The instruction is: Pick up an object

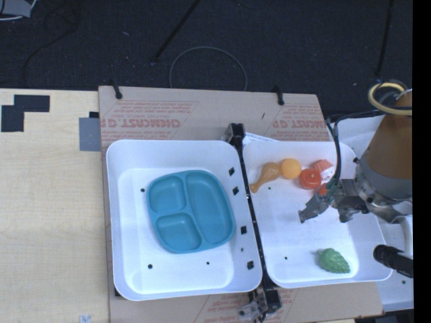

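Pincer is hovering over the right bin, finger state unreadable, with the red object sitting just up-frame and the green one lying down-frame.

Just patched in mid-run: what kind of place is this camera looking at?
Probably a robotics lab pick-and-place bench, not a kitchen: two shallow white plastic bins on taped cardboard, toy food like the green leafy piece and blue divided plate, and loose cables on dark carpet behind.

One fixed camera looks down at a slant, taking in both white bins side by side. The arm enters from the right edge.
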### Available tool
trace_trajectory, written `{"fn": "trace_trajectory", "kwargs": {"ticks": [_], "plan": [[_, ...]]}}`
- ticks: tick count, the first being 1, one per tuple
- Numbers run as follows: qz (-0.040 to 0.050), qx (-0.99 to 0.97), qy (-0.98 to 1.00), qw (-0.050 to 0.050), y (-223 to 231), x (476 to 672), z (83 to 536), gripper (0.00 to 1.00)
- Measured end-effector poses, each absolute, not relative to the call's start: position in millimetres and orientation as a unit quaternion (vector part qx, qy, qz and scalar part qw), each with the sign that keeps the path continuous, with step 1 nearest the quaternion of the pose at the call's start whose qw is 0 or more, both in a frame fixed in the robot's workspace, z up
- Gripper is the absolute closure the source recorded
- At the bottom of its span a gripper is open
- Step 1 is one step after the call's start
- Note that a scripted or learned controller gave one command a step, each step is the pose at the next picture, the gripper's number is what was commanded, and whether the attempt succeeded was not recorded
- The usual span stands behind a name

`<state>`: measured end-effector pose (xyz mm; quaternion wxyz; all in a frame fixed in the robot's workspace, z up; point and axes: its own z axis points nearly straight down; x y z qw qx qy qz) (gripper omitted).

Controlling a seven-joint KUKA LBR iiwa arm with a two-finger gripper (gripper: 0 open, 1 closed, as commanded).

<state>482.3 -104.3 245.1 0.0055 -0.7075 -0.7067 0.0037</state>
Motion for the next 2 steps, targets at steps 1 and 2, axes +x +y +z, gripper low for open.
{"fn": "trace_trajectory", "kwargs": {"ticks": [1, 2], "plan": [[0.001, -0.707, -0.707, 0.002, -104.6, 483.9, 249.2, 0.0], [0.0026, -0.707, -0.707, 0.004, -98.3, 476.3, 189.0, 0.0]]}}
